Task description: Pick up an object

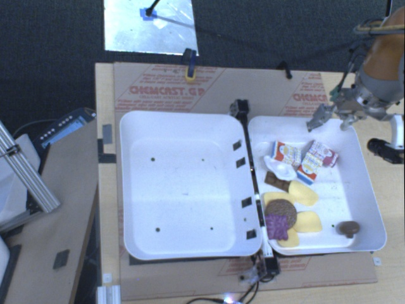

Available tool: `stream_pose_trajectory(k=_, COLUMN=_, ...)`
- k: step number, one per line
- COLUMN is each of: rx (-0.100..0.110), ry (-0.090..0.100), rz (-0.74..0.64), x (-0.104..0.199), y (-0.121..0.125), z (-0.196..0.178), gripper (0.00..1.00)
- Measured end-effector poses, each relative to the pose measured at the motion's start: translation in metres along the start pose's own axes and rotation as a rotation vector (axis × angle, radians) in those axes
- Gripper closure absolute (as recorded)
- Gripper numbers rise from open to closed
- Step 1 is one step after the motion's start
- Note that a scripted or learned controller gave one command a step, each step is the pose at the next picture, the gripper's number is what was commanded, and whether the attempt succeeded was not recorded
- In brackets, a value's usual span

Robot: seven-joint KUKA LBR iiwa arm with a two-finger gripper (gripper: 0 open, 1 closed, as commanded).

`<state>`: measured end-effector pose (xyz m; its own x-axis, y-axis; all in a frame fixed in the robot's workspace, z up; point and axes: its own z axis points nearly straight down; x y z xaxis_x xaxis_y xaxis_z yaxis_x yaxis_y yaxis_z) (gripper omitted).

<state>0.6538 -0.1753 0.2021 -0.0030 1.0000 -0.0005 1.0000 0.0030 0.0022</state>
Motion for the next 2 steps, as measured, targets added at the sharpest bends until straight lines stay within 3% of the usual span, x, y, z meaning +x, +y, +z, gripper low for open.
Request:
stream_pose_trajectory(k=1, rx=0.006, ry=0.007, rz=-0.012, x=0.131, y=-0.050, z=0.019, gripper=0.00)
stream_pose_trajectory(k=2, rx=-0.006, ry=-0.001, rz=-0.002, x=0.081, y=-0.077, z=0.104, gripper=0.00)
